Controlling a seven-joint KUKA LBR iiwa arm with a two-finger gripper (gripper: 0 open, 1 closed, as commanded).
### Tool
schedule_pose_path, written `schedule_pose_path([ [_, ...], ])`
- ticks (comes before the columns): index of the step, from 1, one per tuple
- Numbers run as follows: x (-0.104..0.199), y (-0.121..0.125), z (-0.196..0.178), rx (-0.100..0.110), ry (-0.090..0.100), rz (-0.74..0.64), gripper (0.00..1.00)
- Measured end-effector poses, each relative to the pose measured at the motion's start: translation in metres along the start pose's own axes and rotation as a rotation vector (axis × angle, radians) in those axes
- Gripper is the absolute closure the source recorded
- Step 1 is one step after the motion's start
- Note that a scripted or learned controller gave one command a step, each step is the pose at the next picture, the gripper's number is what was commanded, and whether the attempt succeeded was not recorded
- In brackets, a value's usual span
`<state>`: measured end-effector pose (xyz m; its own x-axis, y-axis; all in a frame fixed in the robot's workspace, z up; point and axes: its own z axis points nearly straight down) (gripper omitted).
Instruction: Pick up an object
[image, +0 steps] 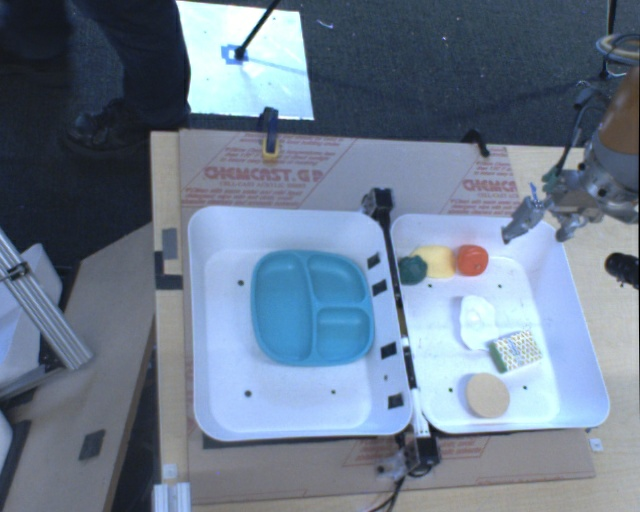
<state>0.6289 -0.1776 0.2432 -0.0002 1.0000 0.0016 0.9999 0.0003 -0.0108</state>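
I log: gripper (543, 220) above right bin's (578, 310) far right corner, fingers spread, holding nothing. Along its far edge: green object (412, 268), yellow object (435, 261), orange object (472, 260). Left bin (215, 300): blue tray (310, 306).

You are looking at what is probably a robotics lab: a table (120, 300) topped with a printed cardboard sheet (330, 165), two white bins (215, 235) clipped side by side, aluminium framing (40, 310) at left, dark carpet (420, 60) behind.
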Motion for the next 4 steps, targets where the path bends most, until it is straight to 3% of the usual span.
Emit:
schedule_pose_path([
  [1,0.001,0.002,-0.008,-0.012,-0.002,-0.003,0.00],
  [4,-0.001,0.008,0.144,-0.012,-0.002,-0.001,0.00],
])
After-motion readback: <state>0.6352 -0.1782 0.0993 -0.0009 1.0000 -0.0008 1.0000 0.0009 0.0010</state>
